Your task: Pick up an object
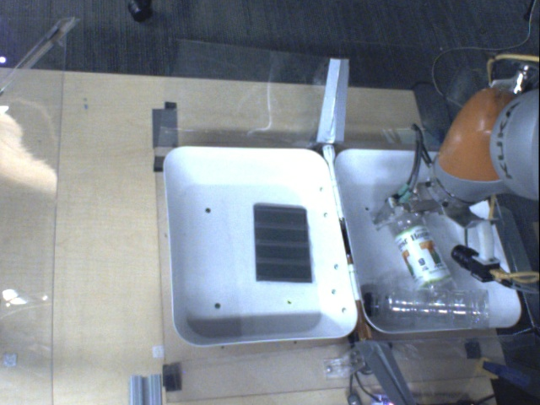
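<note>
My gripper (403, 207) is low over the upper middle of the right bin (363, 175), below the grey arm's orange band. A small bottle with a white and orange label (421, 256) lies tilted just beneath it, with its top end close to the gripper's tip. Whether the two touch is unclear. A clear plastic bottle (432, 307) lies on its side along the right bin's front wall. In the left bin (194, 184) a dark ribbed rectangular pad (283, 243) lies flat near the middle.
A metal divider strip (332, 108) runs up from between the two bins. A clear plastic sheet (34, 142) covers the bench's left part. Bare wooden bench lies left of the bins.
</note>
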